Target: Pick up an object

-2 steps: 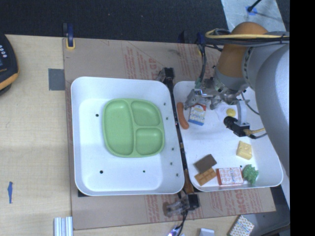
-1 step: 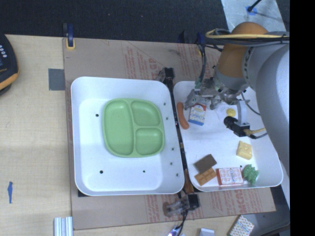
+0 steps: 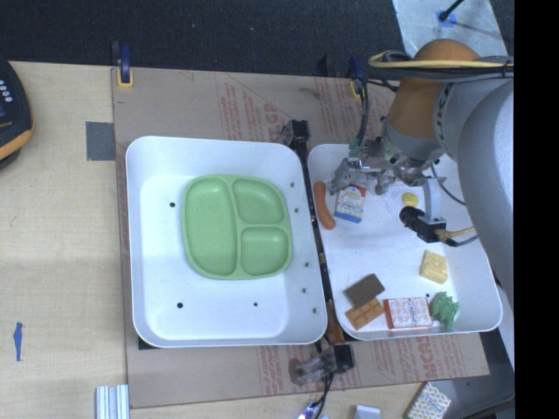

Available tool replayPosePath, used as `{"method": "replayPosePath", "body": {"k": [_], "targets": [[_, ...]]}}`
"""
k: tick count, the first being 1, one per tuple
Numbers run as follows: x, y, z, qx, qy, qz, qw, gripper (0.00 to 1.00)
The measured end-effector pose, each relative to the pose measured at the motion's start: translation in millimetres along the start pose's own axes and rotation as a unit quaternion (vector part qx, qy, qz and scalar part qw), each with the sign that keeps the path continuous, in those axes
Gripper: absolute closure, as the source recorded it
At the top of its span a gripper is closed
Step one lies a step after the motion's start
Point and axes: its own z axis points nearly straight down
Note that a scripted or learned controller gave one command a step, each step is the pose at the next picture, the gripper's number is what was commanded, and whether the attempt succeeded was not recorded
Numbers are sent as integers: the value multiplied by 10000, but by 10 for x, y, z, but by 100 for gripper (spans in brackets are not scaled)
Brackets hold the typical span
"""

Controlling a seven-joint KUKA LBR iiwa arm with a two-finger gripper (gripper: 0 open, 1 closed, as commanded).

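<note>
This is a robotics lab bench, not a home. A large grey arm [image 3: 476, 138] with an orange band enters from the right of the frame above two white bins [image 3: 148, 234] set side by side on brown cardboard [image 3: 227, 103], which is clipped to a pale wooden bench [image 3: 52, 260] with blue clamps [image 3: 124, 64]. Toy food lies in the right bin and a green divided plate [image 3: 236, 225] in the left. A handheld controller [image 3: 13, 112] sits at the far left edge, and cables [image 3: 319, 382] trail at bottom centre.
</note>
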Motion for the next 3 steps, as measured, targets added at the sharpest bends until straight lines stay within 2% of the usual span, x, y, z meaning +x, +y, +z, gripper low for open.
{"method": "replayPosePath", "body": {"k": [3], "targets": [[19,-2,1,9,3,-11,10000,0]]}}
